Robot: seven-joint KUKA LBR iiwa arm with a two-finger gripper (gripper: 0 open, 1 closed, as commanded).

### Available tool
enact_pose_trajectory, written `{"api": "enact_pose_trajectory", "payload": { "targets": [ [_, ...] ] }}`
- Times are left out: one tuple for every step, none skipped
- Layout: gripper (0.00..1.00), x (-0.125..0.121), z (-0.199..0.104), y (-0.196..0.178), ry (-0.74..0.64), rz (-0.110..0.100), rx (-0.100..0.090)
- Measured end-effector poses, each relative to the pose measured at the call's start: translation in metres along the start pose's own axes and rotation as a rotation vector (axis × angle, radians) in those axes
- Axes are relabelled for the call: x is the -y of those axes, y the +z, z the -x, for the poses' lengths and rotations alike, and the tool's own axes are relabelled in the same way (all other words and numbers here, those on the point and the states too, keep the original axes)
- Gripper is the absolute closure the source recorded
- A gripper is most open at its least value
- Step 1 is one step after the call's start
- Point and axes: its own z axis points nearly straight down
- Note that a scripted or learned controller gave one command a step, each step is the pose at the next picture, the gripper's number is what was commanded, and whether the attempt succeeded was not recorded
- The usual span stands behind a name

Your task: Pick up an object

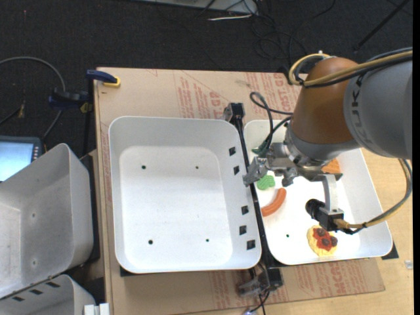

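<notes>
- left bin: white, shallow, four small dark dots on its floor; sits at 9 o'clock of the arm's wrist; nothing to pick here, so skip it
- divider between bins: black clips run down the shared rim; green toy and sausage lie just beside this rim, so any descent there should keep off the wall
- right bin: white, holds all the candidates; arm covers its upper half
- green toy: small, bright green, lumpy, leafy-looking; near the bin's left wall, at 7 o'clock of the wrist; partly under the gripper hardware
- gripper: grey metal parts hang over the green toy; can't tell how wide the jaws stand, nor whether anything is held; view too cluttered
- sausage: orange-red, curved, smooth, lies flat at a slant; at 5 o'clock of the green toy, just beside it, apart from the wall; judged easiest target; close across its short width, come straight down
- black piece: dark, chunky, cable attached, at 3 o'clock of the sausage; likely rig hardware, not a target
- pizza toy: yellow round with red topping, flat; at 6 o'clock of the black piece, near bin's front edge; flat and low, judged hard to pinch
- orange bit: peeks out under the arm at 12 o'clock of the black piece; shape unclear
</notes>
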Motion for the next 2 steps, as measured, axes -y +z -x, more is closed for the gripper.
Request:
{"api": "enact_pose_trajectory", "payload": {
  "targets": [
    [0.00,0.009,0.050,-0.144,0.001,0.024,0.002],
    [0.00,0.017,0.027,0.000,-0.004,-0.007,-0.004]
  ]
}}
